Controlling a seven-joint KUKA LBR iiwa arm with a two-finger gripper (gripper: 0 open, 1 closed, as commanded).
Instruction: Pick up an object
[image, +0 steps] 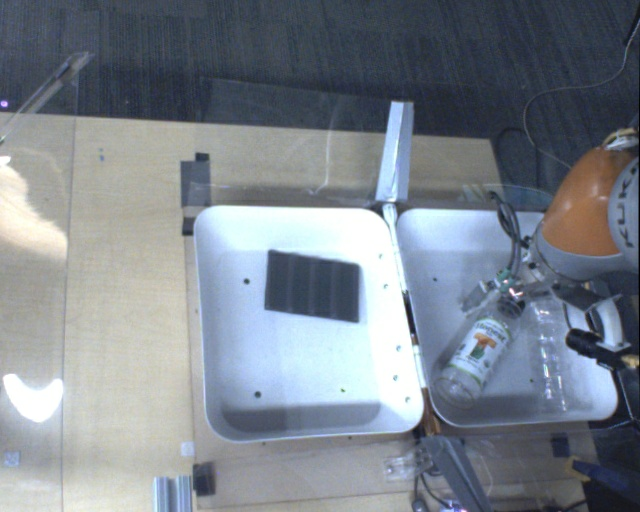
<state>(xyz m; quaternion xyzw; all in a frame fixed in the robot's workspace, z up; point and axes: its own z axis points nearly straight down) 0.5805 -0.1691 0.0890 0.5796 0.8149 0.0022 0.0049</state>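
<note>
Objects for picking sit in two white bins on your table (120, 300). Your left bin (215, 380) holds one dark ribbed rectangular pad (312, 286), lying flat. Your right bin (440, 250) holds one clear bottle (477, 354) with a green-and-orange label, on its side. Just above-right of the bottle, near its cap end, is the gripper (508, 287); whether it is spread, you cannot tell.
</note>
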